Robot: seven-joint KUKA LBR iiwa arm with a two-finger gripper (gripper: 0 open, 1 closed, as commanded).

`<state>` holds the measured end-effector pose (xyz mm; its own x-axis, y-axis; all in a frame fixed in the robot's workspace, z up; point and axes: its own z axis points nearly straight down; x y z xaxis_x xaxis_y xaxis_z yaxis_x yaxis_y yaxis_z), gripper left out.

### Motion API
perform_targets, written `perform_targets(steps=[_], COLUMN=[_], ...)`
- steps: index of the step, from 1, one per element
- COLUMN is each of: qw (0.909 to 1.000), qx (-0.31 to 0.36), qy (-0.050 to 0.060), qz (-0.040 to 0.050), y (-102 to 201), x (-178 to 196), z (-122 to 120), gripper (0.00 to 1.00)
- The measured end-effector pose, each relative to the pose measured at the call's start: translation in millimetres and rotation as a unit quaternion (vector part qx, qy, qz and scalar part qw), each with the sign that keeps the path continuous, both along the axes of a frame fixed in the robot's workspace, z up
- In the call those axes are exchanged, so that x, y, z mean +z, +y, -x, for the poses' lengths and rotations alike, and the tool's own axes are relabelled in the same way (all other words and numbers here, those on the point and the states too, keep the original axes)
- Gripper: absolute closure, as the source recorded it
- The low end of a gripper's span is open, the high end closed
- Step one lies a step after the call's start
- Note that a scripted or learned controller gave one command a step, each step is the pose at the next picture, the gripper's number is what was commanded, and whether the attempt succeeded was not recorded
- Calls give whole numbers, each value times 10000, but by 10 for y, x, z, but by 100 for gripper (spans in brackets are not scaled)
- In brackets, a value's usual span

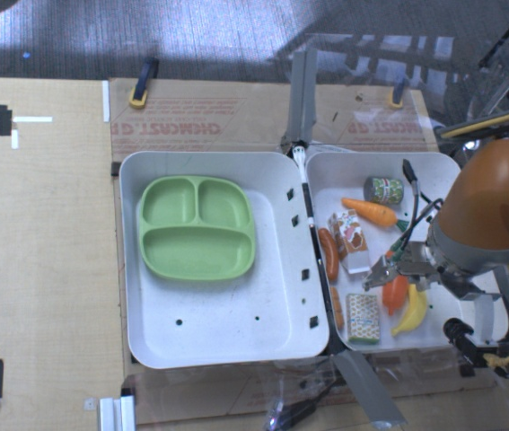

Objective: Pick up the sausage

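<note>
Sausage [328, 252]: lying lengthwise along the left wall of the right bin [434, 164], just right of the divider, touching or nearly touching the small carton [351, 240] beside it.
Gripper [387, 275]: hovering right of centre in the right bin, above the red pepper [396, 293], well to the right of the sausage; whether it is parted or closed, I cannot tell, and nothing is visibly being held.
Arm [483, 209]: reaching in from the right side of the frame, its orange band sitting over the bin's right edge.
Neighbours: a carrot [371, 211] and a green can [385, 189] are lying toward the upper part of the bin; a banana [412, 311] and a cracker box [363, 318] are lying toward the lower part.
Left bin [209, 339]: holding a green divided plate [197, 227].
Step in hand: judging by position, the arm is approaching; the sausage is not yet picked up.
Next move: it is calling for a shift leftward across the carton, then a descent over the sausage's middle, gripping across its narrow width without jamming against the bin wall.
</note>
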<state>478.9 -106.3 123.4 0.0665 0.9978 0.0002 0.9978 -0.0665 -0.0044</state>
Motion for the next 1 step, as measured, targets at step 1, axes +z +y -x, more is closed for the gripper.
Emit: perform_targets(steps=[1], qw=[10000], qx=[-80], qy=[-6], qz=[1], y=[-379], x=[-330], z=[-202], gripper=[0])
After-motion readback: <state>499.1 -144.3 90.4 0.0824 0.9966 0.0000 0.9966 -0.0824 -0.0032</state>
